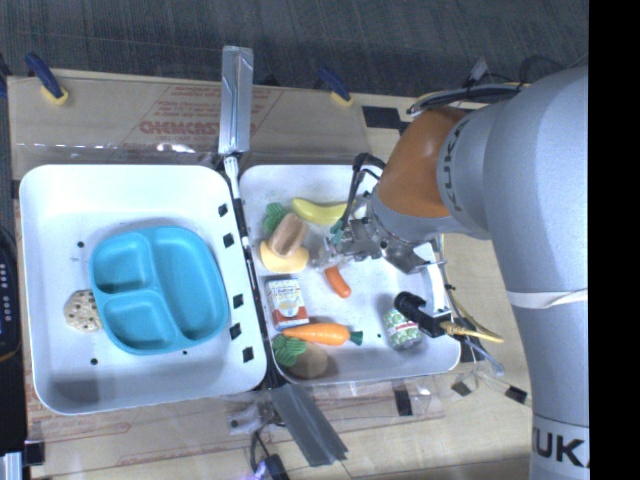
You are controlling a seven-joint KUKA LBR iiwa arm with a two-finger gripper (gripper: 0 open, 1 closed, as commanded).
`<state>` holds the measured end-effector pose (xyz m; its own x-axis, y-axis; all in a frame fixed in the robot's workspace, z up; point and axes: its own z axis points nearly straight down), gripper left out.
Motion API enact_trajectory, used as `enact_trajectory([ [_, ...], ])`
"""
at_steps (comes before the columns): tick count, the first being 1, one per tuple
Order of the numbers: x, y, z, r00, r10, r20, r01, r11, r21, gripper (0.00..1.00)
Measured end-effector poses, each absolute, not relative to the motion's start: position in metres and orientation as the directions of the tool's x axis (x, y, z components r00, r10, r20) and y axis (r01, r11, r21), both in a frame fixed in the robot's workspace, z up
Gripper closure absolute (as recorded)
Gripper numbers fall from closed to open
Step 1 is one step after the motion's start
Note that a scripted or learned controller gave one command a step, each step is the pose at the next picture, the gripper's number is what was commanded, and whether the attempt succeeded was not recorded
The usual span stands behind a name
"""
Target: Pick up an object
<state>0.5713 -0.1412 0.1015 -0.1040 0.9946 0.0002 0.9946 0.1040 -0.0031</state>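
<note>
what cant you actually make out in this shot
- Gripper: in the camera view the wrist and cables cover the fingertips, so open or shut cannot be told.
- Small carton: label print too small to read.
- Brown item under the carrot: partly covered, identity unclear.
- Cookie: its right side tucked under the blue tray.

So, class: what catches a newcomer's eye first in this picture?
The big grey arm with its orange band reaches in from the right over the right bin, which is crowded with toy food: a banana, two carrots, a carton. In the left bin lies a bright blue tray.
</note>
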Motion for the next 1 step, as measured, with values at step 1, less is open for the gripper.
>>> enact_trajectory([
  [1, 0.6301, -0.0734, 0.1946, -0.071, 0.997, 0.001, 0.997, 0.071, 0.004, 1.00],
])
